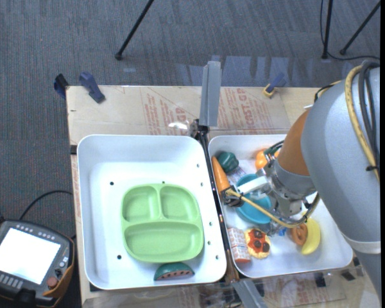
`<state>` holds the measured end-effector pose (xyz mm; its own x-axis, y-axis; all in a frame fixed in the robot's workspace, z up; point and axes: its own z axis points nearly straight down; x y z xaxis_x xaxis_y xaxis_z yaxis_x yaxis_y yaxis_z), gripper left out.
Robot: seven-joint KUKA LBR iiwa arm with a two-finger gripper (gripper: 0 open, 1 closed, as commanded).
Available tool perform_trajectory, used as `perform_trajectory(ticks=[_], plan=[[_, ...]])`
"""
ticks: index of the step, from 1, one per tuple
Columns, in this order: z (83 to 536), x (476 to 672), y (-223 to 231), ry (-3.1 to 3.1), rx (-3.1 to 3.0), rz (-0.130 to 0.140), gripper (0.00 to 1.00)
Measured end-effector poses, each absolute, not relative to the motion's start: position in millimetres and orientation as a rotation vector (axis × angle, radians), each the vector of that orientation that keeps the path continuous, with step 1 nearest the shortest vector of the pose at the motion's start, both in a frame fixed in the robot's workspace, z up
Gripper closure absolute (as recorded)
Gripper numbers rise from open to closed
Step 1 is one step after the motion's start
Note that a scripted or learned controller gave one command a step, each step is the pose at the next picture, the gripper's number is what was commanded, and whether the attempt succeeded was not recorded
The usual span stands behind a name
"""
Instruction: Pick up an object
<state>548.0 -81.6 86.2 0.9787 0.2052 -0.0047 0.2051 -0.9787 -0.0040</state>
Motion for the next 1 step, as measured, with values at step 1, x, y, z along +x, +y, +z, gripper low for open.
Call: perform_trajectory(ticks=[1], plan=[[97.6, 548.2, -83.4, -0.321, -3.122, 0.008, 1.0]])
